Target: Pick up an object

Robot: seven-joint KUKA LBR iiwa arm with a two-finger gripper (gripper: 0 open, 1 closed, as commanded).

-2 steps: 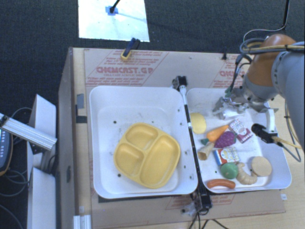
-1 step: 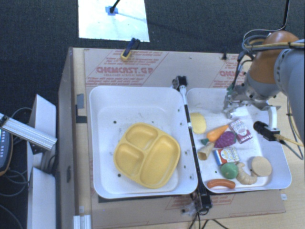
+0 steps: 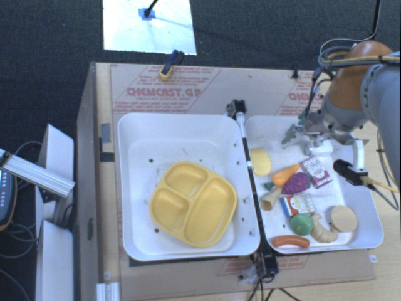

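Observation:
My gripper (image 3: 299,144) hangs over the far part of the right bin (image 3: 376,231), open, with nothing between its fingers. Below and in front of it lie several toy foods. A pale yellow lemon (image 3: 260,162) sits by the bin's left wall, with an orange carrot (image 3: 286,174) and a purple piece (image 3: 297,183) to its right. A small red-and-white carton (image 3: 315,171) lies just in front of the gripper. Nearer the front are a cone (image 3: 271,198), a small printed box (image 3: 297,204), a green ball (image 3: 301,224), a beige piece (image 3: 322,231), a round biscuit (image 3: 343,218) and a red sausage (image 3: 290,242).
The left bin (image 3: 144,137) holds a yellow divided plate (image 3: 193,203). A ridge (image 3: 247,168) where the two bin walls meet runs between the bins. The arm comes in from the right above the right bin's far corner.

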